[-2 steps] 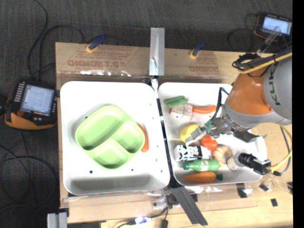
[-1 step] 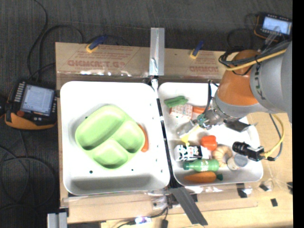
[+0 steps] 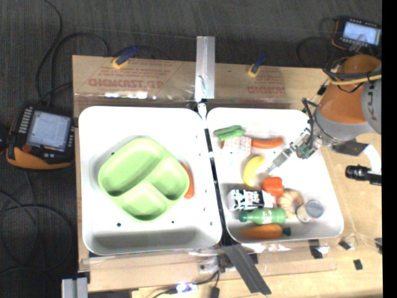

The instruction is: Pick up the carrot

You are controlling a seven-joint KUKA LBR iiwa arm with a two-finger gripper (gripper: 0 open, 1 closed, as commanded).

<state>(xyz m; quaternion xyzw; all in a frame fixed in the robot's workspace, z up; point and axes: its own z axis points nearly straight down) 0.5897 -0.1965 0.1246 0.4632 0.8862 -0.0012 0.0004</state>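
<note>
- While the carrot (image 3: 263, 231) lies on its side along the near wall of the right bin (image 3: 330, 185), orange body with a green tip pointing right, nothing of mine touches it.
- Just behind it, a green bottle (image 3: 263, 216) lies flat, with a black-and-white carton (image 3: 249, 198) beyond that.
- To the carrot's right sit a beige lump (image 3: 289, 198) and a grey-capped jar (image 3: 311, 209).
- Farther back are a red pepper (image 3: 273, 185), a yellow lemon (image 3: 252, 169), and a long orange-red piece (image 3: 267, 143) by the far wall.
- My gripper (image 3: 276, 161) hangs over the bin's middle, just beside the lemon, well apart from the carrot; my fingers look narrow, nearly together, holding nothing.
- Across the divider, the left bin (image 3: 93, 228) holds a green sectioned tray (image 3: 144, 177).
</note>
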